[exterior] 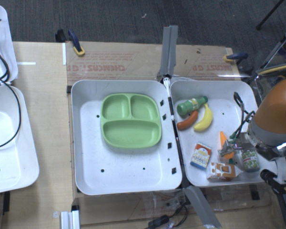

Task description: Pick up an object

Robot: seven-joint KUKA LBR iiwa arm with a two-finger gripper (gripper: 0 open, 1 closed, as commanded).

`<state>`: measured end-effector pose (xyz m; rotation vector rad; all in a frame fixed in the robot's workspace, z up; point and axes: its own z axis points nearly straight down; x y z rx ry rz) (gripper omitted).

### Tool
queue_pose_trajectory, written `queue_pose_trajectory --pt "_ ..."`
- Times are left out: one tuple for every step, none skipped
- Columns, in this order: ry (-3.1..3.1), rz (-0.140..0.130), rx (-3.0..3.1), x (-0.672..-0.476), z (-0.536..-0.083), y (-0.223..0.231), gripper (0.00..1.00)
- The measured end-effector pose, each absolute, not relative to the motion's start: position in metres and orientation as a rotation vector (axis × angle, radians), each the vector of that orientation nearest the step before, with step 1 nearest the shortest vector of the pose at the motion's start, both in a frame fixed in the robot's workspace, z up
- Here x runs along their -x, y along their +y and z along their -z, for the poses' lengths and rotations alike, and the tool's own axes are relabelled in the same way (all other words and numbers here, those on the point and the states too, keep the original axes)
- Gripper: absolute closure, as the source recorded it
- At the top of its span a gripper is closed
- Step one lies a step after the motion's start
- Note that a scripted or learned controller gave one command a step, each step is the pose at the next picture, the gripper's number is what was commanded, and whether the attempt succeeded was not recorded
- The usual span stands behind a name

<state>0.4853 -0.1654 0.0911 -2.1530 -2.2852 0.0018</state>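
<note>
Objects for picking lie in the right bin (214,90), at the right of the frame: a green bottle (190,105), banana (204,118), red sausage (187,120), two small cartons (200,156) and an orange piece (223,140). Your claw (231,149) hangs low over that orange piece; you cannot tell its state. A green divided plate (131,120) sits in the left bin (86,142).

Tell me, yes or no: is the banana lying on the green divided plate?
No. The banana lies in the right bin; the green plate sits in the left bin.
</note>
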Motion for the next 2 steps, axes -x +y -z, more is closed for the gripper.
queue_pose_trajectory --pt "-2.239 -0.003 2.204 -0.539 -0.238 -0.094 1.00" --pt "-2.000 -0.007 2.418 -0.497 -0.199 -0.056 1.00"
